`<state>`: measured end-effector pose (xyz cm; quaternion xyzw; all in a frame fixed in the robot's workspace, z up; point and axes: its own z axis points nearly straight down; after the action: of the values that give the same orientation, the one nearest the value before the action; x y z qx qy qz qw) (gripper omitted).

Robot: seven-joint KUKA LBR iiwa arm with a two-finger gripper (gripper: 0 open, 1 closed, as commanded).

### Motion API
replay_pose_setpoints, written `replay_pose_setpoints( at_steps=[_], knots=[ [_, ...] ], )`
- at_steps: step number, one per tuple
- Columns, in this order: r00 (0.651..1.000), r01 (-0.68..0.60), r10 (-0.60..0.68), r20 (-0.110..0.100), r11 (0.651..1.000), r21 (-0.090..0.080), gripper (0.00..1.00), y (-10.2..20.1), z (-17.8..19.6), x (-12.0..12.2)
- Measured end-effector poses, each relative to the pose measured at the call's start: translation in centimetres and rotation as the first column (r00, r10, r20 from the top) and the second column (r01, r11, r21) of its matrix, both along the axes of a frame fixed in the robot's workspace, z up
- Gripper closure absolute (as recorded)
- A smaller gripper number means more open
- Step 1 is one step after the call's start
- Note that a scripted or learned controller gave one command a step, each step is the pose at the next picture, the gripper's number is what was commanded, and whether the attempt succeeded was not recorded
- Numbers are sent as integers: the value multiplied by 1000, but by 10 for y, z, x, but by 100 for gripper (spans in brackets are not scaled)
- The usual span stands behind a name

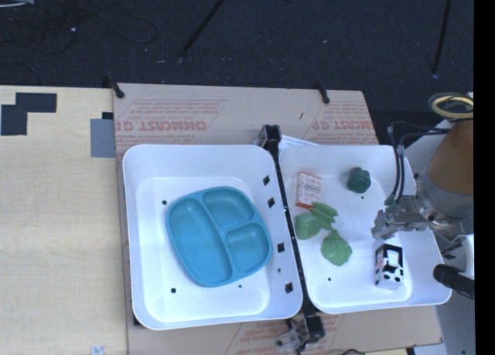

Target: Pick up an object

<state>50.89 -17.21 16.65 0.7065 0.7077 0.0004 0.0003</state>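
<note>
The right bin (332, 299) holds a dark green round object (358, 180), a green leafy toy in several pieces (323, 230), a small white and red card (308, 189) and a white block with black spots (389, 266). My gripper (396, 222) hangs over the right side of this bin, just above the spotted block and to the right of the leafy toy. Nothing shows between its fingers. The arm's grey body and orange band (452, 168) rise at the right edge.
The left bin (147, 191) holds a blue divided plate (219, 233). A black clamp rail (282, 222) runs between the two bins. Both bins rest on brown cardboard (193, 114) over a light wooden bench (54, 230).
</note>
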Motion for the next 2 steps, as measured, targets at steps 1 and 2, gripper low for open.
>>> replay_pose_setpoints(
  at_steps=[1,2],
  knots=[
    [1000,0,0,1,1000,-1,100,-1,46,1],
    [1000,-2,2,-2,1000,1,100,43,47,11]
  ],
)
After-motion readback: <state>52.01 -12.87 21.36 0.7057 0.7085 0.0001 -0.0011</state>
